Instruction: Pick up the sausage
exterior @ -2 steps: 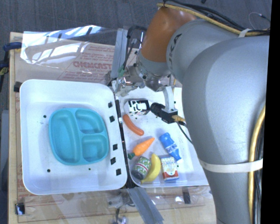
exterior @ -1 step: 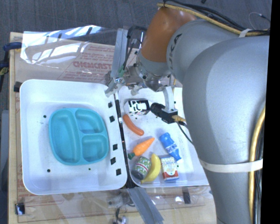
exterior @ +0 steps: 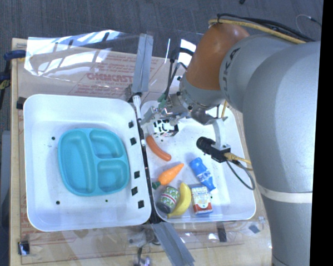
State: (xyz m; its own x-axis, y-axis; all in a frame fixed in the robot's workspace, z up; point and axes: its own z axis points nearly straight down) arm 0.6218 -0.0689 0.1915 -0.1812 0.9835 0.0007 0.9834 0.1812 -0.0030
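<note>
Sausage (exterior: 158,147): reddish-orange, slim, slightly curved (lying diagonally).

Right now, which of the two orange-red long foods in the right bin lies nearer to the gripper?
The sausage: reddish-orange, smooth, lying just below the gripper. The carrot has a green top and lies farther down, beside the banana.

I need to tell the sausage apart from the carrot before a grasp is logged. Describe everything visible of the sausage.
The sausage is a short, smooth, orange-red cylinder with rounded ends, plastic-looking like toy food. It lies flat on the floor of the right bin, near that bin's left wall, slanting from upper left to lower right. The carrot lies just below it, apart. The claw hovers above its upper end, not touching it.
</note>
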